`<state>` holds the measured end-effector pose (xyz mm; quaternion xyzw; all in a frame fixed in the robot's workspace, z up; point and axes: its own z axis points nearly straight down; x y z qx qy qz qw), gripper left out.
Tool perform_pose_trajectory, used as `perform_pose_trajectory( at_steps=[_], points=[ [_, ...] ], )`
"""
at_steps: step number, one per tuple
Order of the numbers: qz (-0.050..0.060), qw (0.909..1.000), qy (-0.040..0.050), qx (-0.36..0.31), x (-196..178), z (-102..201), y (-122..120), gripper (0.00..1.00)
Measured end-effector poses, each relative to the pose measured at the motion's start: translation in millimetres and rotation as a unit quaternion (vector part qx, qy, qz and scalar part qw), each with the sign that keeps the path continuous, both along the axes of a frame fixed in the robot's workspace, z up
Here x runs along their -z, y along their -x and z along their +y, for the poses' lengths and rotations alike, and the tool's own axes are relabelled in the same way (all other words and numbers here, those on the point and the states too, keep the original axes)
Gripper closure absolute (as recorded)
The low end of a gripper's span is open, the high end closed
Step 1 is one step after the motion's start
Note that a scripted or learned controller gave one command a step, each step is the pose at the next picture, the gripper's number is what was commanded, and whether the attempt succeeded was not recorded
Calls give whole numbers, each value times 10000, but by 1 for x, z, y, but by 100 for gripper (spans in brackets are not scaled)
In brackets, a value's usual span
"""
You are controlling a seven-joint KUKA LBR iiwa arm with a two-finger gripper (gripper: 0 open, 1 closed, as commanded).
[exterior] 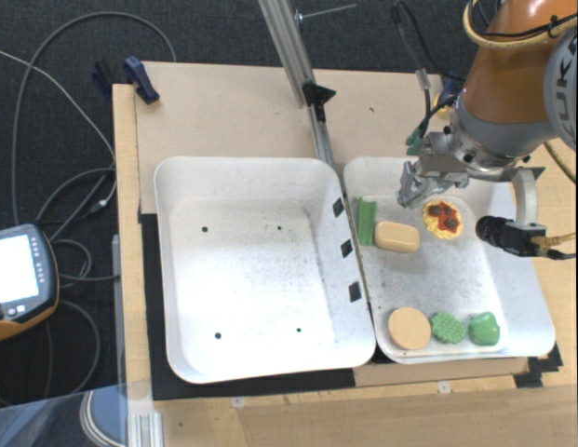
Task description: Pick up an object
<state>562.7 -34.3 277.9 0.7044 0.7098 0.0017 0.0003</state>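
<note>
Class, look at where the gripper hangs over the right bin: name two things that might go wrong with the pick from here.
1. The gripper hangs between the pale yellow oblong block and the small round pizza-like toy; descending, it may nudge either aside without grasping.
2. The flat green rectangular piece lies against the white right bin's left wall, leaving little finger room, probably a hard target.

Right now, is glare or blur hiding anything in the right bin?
Camera view: even lighting, no strong glare on the right bin; the items are soft but readable; the pincer is slightly blurred and casts a faint shadow beside the tan block; the orange wrist band shows a small highlight.
</note>
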Motion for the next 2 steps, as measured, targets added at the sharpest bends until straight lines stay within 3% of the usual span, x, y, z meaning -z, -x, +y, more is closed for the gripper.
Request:
perform_pose_trajectory(
  at_steps=[2],
  points=[
    [8,10000,2,4,27,109,-22,100]
  ],
)
